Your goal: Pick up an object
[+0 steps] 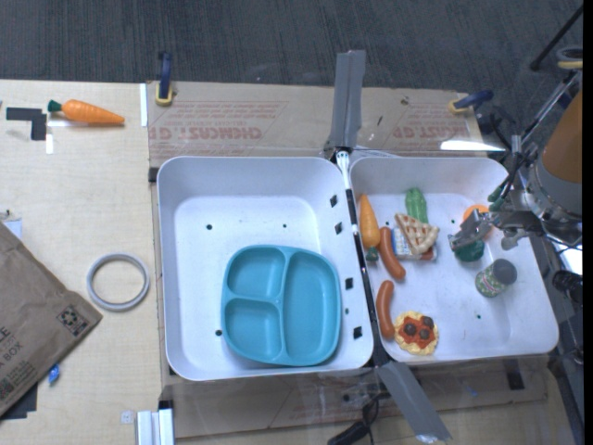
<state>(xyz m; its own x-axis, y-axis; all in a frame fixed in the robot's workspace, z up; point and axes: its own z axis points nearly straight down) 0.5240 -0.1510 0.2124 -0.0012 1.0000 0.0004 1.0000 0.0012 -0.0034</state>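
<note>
The end effector [482, 230] hangs over the right bin [533, 336] near its right wall, close above a small can [496, 277]; whether its grip is open, I cannot tell. Toy food crowds the bin's left edge, leaving bare floor mid-bin. The left bin [185, 193] holds a teal tray [281, 304].

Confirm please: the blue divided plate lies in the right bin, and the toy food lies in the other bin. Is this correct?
Not quite. The camera view shows the blue divided plate in the left bin, and the toy food in the right bin.
</note>
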